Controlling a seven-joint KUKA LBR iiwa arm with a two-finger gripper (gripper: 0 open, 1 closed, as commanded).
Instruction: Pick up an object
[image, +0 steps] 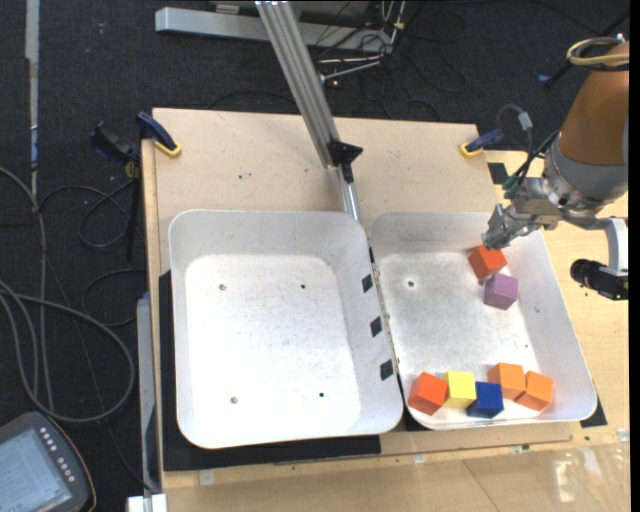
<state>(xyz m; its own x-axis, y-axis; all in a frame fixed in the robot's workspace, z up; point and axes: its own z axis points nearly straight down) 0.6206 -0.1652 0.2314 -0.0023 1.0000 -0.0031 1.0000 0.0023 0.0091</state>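
My gripper (497, 238) hangs over the upper right of the right bin (560, 300), its tip just above an orange block (487, 263). The block lies on the bin floor, right below the tip and touching or nearly touching it. A purple block (501, 290) rests just below the orange one. Along the bin's front wall sit an orange block (429, 391), a yellow block (461, 385), a blue block (488, 399) and two more orange blocks (511, 379) (538, 389).
The left bin (265, 320) stands beside the right one on the wooden bench (250, 160). A slanted metal pole (305, 85) crosses above the bench's back. Clamps sit at the back corners (160, 135) (480, 143).
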